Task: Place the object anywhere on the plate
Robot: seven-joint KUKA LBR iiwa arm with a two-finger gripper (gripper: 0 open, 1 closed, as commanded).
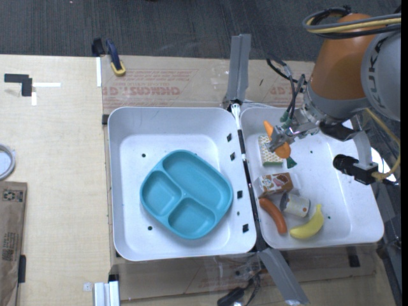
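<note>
Light wood bench (51, 234), dark ribbed floor beyond it at 12 o'clock. Brown cardboard sheet (166, 85) under the bins w/ red print, mirrored and unreadable. Grey "KUKA" lettering partly visible on the arm (357, 56) at 3 o'clock edge. Brown paper bag (11, 234) at 9 o'clock edge w/ small printed mark, not legible. Tape roll (3, 163) just above it.

2 white bins: left bin (121, 171), right bin (357, 228). 1 blue plate (185, 195), 3 compartments, lies in the left bin, nothing on it.

Right bin holds: 1 banana (308, 224) at its 6 o'clock, 1 red sausage (273, 213), 1 small can (296, 204), 1 brown carton (276, 183), 1 green-white packet (268, 152), 1 carrot (279, 146) toward 11 o'clock of that bin.

Tool (284, 132) sits low over the carrot and packet; can't tell how wide it stands or whether it has hold of anything. Carrot is in the right bin, well apart from the plate.
</note>
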